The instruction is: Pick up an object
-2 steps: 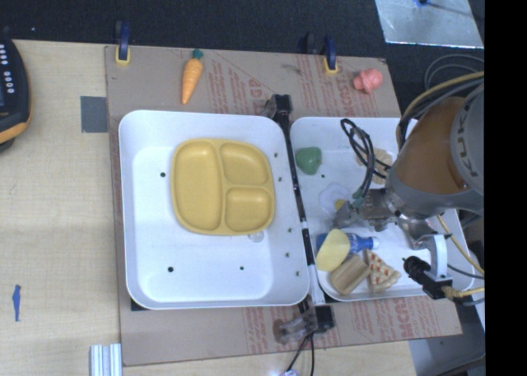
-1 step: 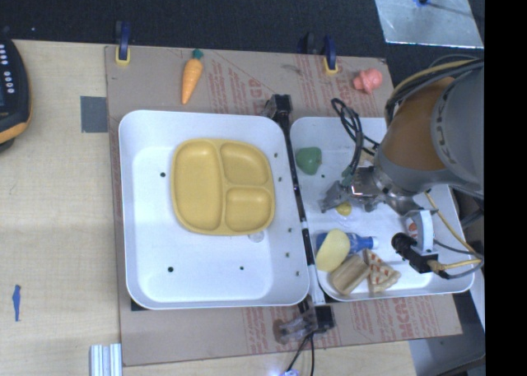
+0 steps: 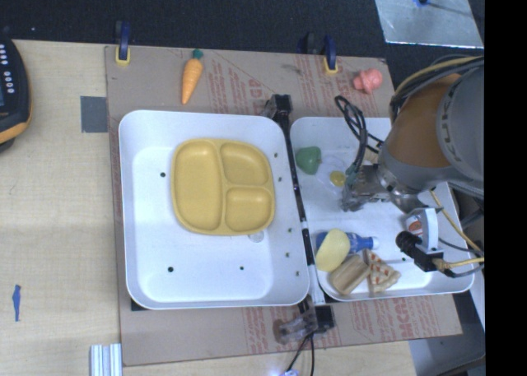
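Observation:
My gripper [image 3: 356,197] hangs low over the middle of the right bin [image 3: 325,132], reaching in from the right under the grey and orange arm. A small yellow piece [image 3: 337,178] lies just left of it, and a green object [image 3: 309,159] sits further left near the bin's wall. In the bin's front part lie a yellow lemon-like object [image 3: 332,249], a blue object [image 3: 360,243], a tan wooden block [image 3: 347,275] and a pizza-slice toy [image 3: 382,271]. A white and red object [image 3: 417,223] lies to the right. I see nothing between the fingers.
The left bin [image 3: 148,276] holds a yellow divided plate [image 3: 222,185]. Outside the bins, a toy carrot [image 3: 191,78] lies on the cardboard at the back left and a pink object [image 3: 368,80] at the back right. A black cable [image 3: 354,123] loops over the right bin.

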`<action>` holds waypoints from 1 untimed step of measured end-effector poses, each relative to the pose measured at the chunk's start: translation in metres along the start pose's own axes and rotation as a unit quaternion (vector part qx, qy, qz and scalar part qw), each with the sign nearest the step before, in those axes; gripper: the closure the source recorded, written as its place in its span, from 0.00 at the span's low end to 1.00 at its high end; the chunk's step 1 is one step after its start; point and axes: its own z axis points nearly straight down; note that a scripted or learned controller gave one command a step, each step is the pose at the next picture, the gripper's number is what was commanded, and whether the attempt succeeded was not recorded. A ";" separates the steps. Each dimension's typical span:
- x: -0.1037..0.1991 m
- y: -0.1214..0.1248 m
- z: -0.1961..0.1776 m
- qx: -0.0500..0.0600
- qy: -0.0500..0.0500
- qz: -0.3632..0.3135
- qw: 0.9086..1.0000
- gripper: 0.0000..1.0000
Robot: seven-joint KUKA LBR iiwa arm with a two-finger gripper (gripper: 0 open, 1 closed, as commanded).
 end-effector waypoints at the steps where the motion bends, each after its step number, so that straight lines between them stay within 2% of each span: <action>1: 0.040 0.088 -0.096 -0.007 0.000 -0.002 1.000 1.00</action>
